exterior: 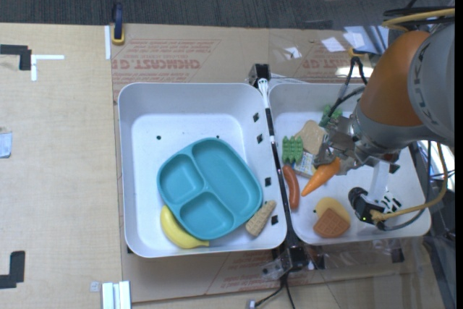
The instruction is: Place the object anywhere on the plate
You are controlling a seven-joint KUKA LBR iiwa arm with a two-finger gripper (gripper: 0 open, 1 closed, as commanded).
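A teal divided plate (210,188) lies in the left bin (137,155). In the right bin (416,224) an orange carrot (318,178) lies at a slant, its thick end up against my gripper (337,155). The gripper hangs low over the middle of that bin, with the grey wrist and orange band behind it to the right. The wrist hides how the gripper meets the carrot.
A yellow banana (177,231) and a tan cone-shaped piece (260,219) lie against the plate's front edge. Around the carrot lie a red sausage (291,184), a green ridged block (292,150), a bread slice (312,135) and a round waffle (331,223) with a yellow piece (330,205) behind it.
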